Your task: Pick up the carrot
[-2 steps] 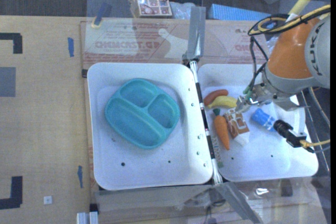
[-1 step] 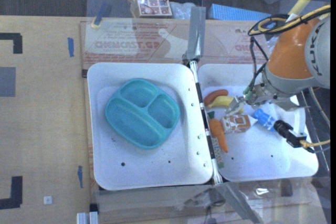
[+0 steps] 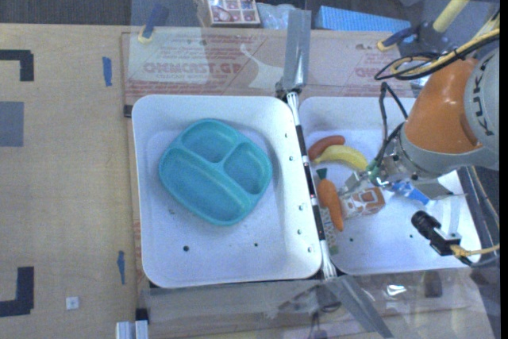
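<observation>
The orange carrot (image 3: pixel 330 204) lies in the right bin (image 3: pixel 381 250), close to its left wall and pointing toward the front. My gripper (image 3: pixel 368 180) hangs low just right of the carrot, over a small brown and white carton (image 3: pixel 367 202). The carrot lies free on the bin floor, apart from the gripper.
A yellow banana (image 3: pixel 344 158) and a red-brown sausage (image 3: pixel 325 145) lie just behind the carrot. A teal divided plate (image 3: pixel 214 169) rests in the left bin (image 3: pixel 159 250). The bins' shared wall (image 3: pixel 308 194) runs right beside the carrot. Boxes and cardboard stand behind the bins.
</observation>
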{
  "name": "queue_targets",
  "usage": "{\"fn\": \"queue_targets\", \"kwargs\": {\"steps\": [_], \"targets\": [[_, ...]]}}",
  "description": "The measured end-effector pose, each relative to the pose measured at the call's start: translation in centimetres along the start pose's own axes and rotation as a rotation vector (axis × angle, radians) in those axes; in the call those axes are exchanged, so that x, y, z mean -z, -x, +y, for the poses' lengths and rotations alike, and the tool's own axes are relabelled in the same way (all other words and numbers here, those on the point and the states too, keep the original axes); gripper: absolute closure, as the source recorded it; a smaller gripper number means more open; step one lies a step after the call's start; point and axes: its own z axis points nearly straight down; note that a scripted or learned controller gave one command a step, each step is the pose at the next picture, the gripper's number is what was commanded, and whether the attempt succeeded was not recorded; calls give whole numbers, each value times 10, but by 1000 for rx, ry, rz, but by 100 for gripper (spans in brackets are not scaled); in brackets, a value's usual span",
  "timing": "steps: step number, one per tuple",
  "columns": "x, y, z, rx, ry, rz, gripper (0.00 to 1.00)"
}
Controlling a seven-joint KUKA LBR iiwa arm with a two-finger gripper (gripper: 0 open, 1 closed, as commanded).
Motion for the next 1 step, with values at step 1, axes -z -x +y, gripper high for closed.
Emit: {"fn": "queue_targets", "kwargs": {"steps": [1], "targets": [[-1, 0, 0, 121, 6, -4, 0]]}}
